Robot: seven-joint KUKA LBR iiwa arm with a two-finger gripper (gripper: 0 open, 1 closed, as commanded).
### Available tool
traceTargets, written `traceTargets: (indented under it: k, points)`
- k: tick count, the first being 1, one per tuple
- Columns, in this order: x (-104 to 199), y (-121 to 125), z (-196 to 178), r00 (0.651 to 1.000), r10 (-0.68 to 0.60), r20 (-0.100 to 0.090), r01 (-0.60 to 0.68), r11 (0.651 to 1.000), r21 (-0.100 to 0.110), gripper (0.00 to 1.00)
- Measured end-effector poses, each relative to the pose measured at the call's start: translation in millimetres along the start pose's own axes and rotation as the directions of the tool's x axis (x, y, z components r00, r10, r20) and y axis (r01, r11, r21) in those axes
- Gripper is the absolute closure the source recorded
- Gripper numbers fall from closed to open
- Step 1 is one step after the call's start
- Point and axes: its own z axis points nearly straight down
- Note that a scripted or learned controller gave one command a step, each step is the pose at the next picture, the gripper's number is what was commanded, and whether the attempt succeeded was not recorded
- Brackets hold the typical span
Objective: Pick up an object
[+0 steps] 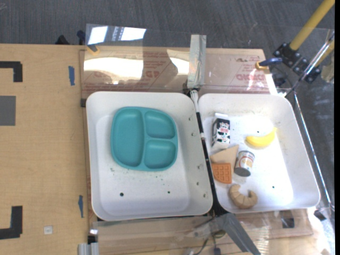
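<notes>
Objects for picking lie in the right bin (297,142) on my desk: a banana (261,138) near its middle, a small milk carton (221,131) by the left wall, a can (244,163) on its side beside a tan wedge (225,154), a waffle (222,172) below that, and a croissant (243,196) near the front edge. The left bin (101,158) carries a teal divided plate (143,138). My gripper's state I cannot tell.

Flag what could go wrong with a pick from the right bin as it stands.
1. The can, wedge and waffle sit bunched together; closing on one would likely nudge or pinch a neighbour.
2. The carton lies close to the bin's left wall, leaving little room on that side.
3. The can looks round and may roll.
</notes>
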Motion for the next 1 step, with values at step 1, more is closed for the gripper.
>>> traceTargets:
  k: [1]
  points:
    - [-28.7, 4.5, -7.4, 0.931, 0.366, 0.003, -0.366, 0.931, 0.0, 1.0]
